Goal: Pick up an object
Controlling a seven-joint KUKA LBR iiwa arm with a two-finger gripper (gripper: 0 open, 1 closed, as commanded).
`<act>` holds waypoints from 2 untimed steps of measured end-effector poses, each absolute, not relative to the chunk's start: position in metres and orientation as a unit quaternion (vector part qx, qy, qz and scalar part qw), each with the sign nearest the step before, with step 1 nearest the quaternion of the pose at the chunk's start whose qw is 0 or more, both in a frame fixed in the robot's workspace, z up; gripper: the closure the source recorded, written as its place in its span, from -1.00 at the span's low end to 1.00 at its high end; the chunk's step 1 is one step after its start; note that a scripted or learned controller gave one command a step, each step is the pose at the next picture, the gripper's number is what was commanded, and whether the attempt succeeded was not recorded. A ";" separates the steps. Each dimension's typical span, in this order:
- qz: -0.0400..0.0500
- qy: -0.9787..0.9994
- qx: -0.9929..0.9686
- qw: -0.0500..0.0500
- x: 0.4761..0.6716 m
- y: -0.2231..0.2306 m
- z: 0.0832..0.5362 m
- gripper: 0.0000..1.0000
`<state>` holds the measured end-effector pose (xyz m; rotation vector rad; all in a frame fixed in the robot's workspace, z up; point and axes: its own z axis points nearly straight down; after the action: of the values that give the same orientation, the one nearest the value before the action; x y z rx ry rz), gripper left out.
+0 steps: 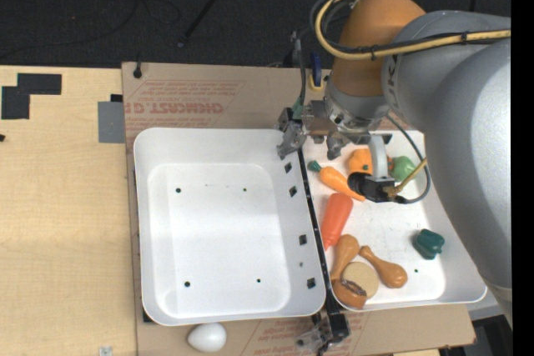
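Observation:
My gripper (312, 142) hangs over the far left corner of the right bin (455, 283), next to the divider between the bins. Its fingers (289, 141) stand apart, with bare white bin floor between them. Just below it lies a small orange carrot (340, 178) with a green tip. Further down the bin lies a bigger orange-red carrot (336, 217). A tan gourd (344, 253), a brown drumstick (385, 268) and a round sliced bun (356, 284) lie near the front edge.
A dark green piece (430, 243) sits at the right of the bin. A light green item (404, 168) and an orange one (360, 159) lie under the wrist cables. The left bin (150, 221) adjoins. A white egg (206, 337) rests outside, in front of it.

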<state>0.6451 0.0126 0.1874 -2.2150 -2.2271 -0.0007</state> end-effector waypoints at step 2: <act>0.003 -0.711 -0.704 0.002 0.643 0.010 0.206 1.00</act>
<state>0.6434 0.0098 0.2063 -2.2077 -2.2298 0.0105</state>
